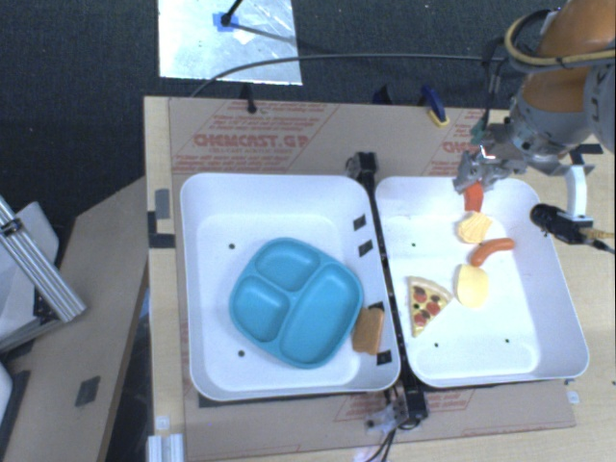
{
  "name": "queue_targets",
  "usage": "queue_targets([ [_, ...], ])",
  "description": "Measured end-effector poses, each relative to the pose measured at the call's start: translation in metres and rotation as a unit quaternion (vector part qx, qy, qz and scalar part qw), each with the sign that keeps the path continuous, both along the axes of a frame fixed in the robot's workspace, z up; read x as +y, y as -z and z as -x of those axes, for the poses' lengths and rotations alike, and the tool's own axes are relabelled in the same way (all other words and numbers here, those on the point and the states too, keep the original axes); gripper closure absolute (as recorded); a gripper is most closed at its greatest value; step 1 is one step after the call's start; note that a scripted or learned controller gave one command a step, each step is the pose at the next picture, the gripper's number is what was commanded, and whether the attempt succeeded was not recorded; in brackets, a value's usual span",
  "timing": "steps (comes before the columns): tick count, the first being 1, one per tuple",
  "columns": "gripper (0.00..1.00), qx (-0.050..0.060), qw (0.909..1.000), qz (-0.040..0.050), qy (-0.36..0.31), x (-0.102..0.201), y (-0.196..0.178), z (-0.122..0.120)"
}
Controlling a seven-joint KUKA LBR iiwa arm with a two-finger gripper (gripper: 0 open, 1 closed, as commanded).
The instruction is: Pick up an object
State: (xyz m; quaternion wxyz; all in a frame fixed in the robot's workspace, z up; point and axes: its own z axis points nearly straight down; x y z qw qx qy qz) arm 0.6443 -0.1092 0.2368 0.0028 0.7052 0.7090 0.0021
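Your right bin (539,354) has open floor along its near side; the pizza slice (424,303), sausage (492,250) and pale pieces (472,285) crowd its middle.

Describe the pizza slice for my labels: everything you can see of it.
The pizza slice is a small toy-like wedge with a pale yellow top, red round spots and a tan crust edge. It lies flat on the floor of the right bin, tip pointing toward the bin's near edge, just left of a pale yellow piece.

Single fixed overhead view, slanted down on both bins (289,186)
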Motion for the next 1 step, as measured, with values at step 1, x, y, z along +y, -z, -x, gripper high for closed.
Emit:
queue_targets([
  [1,1.00,0.002,1.0000,-0.0014,-0.002,0.0557,0.0112,-0.0044],
])
